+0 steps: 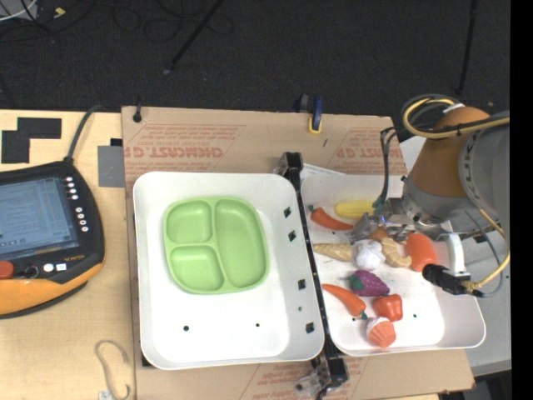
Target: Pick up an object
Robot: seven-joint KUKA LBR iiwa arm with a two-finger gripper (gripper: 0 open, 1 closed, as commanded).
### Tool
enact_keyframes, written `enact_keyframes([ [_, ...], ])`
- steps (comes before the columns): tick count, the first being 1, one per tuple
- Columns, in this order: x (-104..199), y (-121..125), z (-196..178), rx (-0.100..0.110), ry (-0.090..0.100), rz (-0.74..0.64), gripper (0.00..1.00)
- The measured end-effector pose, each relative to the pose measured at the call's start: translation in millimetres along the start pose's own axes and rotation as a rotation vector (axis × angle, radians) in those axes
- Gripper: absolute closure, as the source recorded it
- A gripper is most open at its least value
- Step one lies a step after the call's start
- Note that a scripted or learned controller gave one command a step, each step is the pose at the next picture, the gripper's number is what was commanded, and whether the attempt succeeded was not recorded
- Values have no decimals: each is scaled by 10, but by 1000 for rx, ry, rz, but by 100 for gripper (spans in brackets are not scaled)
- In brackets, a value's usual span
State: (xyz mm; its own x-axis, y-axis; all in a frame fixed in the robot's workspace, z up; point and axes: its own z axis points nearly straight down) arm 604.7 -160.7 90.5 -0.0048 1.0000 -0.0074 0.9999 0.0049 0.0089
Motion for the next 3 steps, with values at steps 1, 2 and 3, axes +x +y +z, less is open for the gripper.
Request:
enact_keyframes([
  [1, -22, 7, -142, 0, 1, 3, 100],
  [2, -35, -66, -605, 8, 7, 11, 100],
  [3, -67, -54, -1029, 7, 7, 7, 100],
])
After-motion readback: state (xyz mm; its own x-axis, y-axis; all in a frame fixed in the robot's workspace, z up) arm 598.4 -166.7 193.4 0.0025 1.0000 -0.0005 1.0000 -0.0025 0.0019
